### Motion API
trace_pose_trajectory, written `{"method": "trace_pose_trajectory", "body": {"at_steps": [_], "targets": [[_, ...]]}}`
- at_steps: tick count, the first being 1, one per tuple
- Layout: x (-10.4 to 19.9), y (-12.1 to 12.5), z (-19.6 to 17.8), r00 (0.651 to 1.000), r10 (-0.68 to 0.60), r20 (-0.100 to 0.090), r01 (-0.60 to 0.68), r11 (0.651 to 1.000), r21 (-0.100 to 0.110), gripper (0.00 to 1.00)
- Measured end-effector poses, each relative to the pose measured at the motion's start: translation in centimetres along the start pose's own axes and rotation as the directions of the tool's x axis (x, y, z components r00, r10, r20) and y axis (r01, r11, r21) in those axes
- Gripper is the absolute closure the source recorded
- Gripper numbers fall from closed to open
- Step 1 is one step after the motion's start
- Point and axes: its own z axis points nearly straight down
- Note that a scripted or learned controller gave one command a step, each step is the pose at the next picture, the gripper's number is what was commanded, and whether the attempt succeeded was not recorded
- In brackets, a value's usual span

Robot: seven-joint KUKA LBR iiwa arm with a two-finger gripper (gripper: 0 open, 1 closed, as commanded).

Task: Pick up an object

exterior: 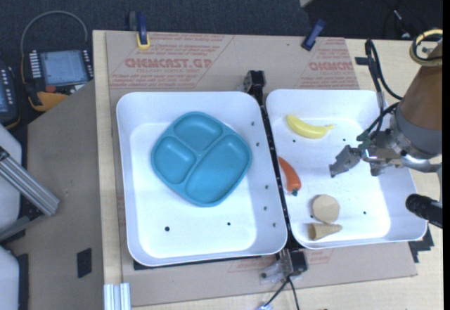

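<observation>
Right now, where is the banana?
The banana lies near the far edge of the right bin, above the orange pepper and left of the claw.

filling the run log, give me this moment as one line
gripper over right bin | nothing seen held | banana, orange pepper in bin | blue plate left

Two white bins on a tan worktop printed with red lettering. Left bin: a sky-blue divided plate. Right bin: a yellow banana, an orange-red pepper, a beige round piece and a tan cone. Dark grey hand; blue clamps at the far edge.
</observation>
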Motion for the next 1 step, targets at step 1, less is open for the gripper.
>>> {"method": "trace_pose_trajectory", "body": {"at_steps": [1], "targets": [[0.03, 0.28, -0.61, 1.0, -0.003, 0.002, 0.003, 1.0, -0.013, 0.0]]}}
